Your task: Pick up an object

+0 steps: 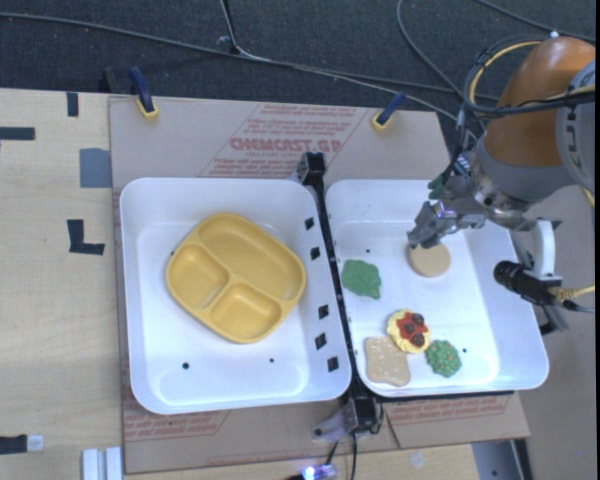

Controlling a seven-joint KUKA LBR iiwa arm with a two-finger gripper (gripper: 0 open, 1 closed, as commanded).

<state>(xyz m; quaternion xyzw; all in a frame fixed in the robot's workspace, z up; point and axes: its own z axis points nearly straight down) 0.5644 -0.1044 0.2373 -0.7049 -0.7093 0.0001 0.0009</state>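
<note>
The right bin (480,298) holds several toy foods: a round tan cookie (431,261), a green leafy piece (362,278), a yellow piece with red and black topping (410,331), a beige slice (386,362) and a small green broccoli (443,358). My gripper (426,232) hangs over the bin's far part, its tip just above and left of the tan cookie. No object shows between its fingers.
The left bin (150,268) holds a yellow divided plate (236,277). A black divider with clips (323,268) runs between the bins. A black fitting (520,280) sticks out at the right bin's right rim. Cables lie beyond the bench.
</note>
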